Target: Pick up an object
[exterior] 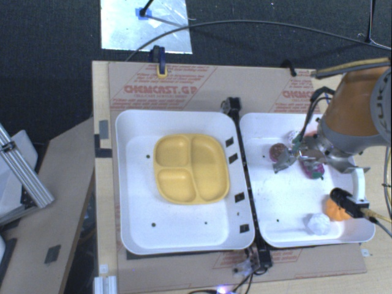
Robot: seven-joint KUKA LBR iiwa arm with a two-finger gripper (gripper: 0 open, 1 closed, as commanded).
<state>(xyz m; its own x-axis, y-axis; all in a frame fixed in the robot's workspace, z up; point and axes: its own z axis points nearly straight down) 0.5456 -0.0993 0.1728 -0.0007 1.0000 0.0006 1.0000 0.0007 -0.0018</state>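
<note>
The grey arm with its orange band reaches in from the right over the right bin (269,195). My gripper (291,156) hangs low in that bin's upper part. A small brownish round object (278,150) lies right against its left side. Just to its right, a purple and green object (315,168) lies partly under the wrist. Further to the front right, an orange object (334,209) rests by the bin's wall, and a white crumpled object (318,223) lies beside it.
The left bin (135,182) holds a yellow divided plate (190,168) in its middle. A black divider with clips (240,164) runs between the two bins. Cables hang around the arm on the right.
</note>
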